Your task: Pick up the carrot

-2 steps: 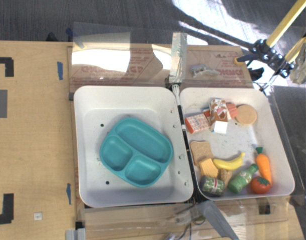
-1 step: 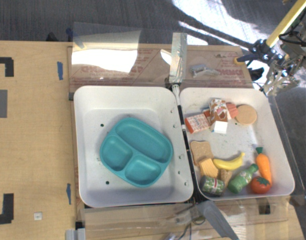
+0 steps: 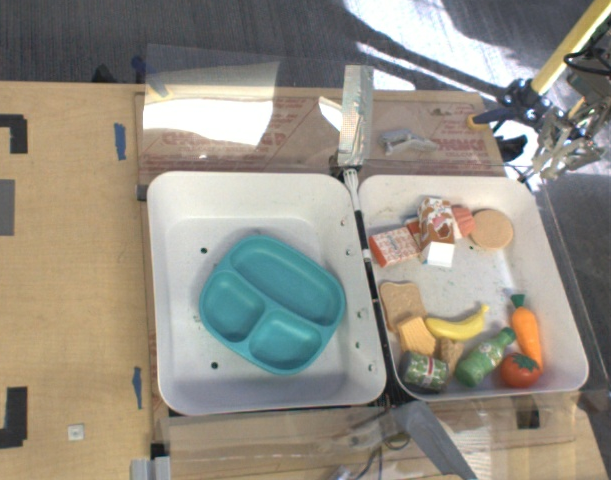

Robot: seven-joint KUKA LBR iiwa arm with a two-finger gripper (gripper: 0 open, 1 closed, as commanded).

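Observation:
The carrot (image 3: 527, 335) is orange with a green top and lies lengthwise by the right wall of the right bin (image 3: 567, 308), near the front. A red tomato (image 3: 520, 370) touches its lower end, and a green bottle (image 3: 483, 359) lies just to its left. My gripper (image 3: 557, 154) hangs beyond the back right corner of that bin, far behind the carrot, with nothing seen in it.
The right bin also holds a banana (image 3: 457, 323), bread slice (image 3: 400, 300), cracker (image 3: 417, 336), green can (image 3: 425, 371), round cookie (image 3: 492, 230), red boxes (image 3: 393, 246) and a white cube (image 3: 440, 255). A teal divided plate (image 3: 272, 303) lies in the left bin (image 3: 175, 268).

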